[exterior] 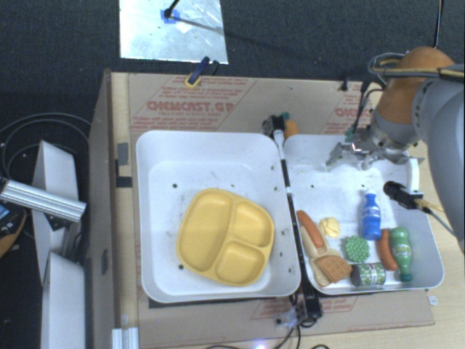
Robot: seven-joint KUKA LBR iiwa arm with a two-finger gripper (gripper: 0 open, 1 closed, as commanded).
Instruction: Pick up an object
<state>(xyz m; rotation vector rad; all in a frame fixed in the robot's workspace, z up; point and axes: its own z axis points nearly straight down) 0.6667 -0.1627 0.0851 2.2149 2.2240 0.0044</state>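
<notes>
While the hand [354, 153] hovers near the right white bin's [320, 158] back edge, grip state unreadable, toys like the blue plastic bottle [370, 216] crowd its front edge; tight packing risks a glancing miss

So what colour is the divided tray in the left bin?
Yellow; the divided tray shows best in the camera view.
</notes>
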